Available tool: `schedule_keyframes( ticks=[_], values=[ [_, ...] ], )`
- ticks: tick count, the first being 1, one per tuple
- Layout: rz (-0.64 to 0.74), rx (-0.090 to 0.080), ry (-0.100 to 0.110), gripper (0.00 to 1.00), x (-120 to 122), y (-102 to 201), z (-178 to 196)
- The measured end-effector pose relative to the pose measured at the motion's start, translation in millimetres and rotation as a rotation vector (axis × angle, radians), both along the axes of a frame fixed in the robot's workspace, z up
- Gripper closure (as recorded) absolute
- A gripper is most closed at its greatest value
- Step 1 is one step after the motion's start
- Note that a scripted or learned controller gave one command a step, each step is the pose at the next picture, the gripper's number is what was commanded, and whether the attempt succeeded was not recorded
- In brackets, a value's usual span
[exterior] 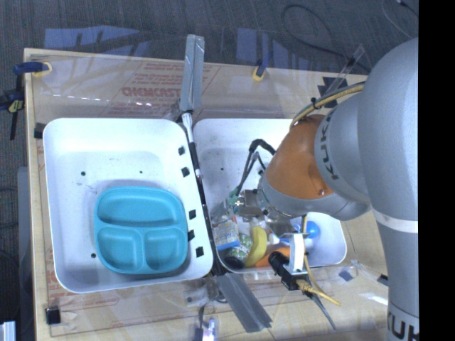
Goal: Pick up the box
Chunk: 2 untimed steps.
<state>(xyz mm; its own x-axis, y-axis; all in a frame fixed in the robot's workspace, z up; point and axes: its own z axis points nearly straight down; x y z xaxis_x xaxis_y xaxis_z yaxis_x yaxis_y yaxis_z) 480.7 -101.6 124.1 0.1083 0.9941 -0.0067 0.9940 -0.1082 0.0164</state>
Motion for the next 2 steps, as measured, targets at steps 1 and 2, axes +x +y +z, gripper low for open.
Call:
schedule_keyframes(
  ticks=[1,2],
  values=[
    [-0.021,-0.008,-0.005,0.00,0.4,-5.2,-26.2],
    [-0.011,0.003,0.007,1.00,-0.9,-1.3,-18.6]
  ],
)
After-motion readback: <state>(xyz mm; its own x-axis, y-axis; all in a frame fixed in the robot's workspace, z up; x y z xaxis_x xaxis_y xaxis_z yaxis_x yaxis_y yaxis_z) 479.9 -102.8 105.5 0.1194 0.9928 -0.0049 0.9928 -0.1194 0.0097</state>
